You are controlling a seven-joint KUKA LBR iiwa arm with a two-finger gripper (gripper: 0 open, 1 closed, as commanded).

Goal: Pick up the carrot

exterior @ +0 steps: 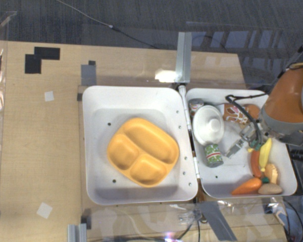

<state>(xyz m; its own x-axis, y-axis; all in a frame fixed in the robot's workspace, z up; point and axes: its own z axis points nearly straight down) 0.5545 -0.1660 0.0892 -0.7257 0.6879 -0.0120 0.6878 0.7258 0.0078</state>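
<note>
Light wood worktop with two white bins on it. The left bin has just a yellow divided plate, and the right bin is where all the clutter lives. My arm comes in from the right, and my tool hangs over the middle of that right bin, near a white bowl and a small can. Honestly can't tell how wide it's set from this angle.

The carrot is lying at the front edge of the right bin, apart from my tool and closer to the camera. Its fat end touches a potato-looking thing, with a banana and a red sausage-like piece just behind it.

What worries me: it's crowded down there. I could easily clip the banana or pinch the wrong item, and the bin wall right beside the carrot could block a finger.
</note>
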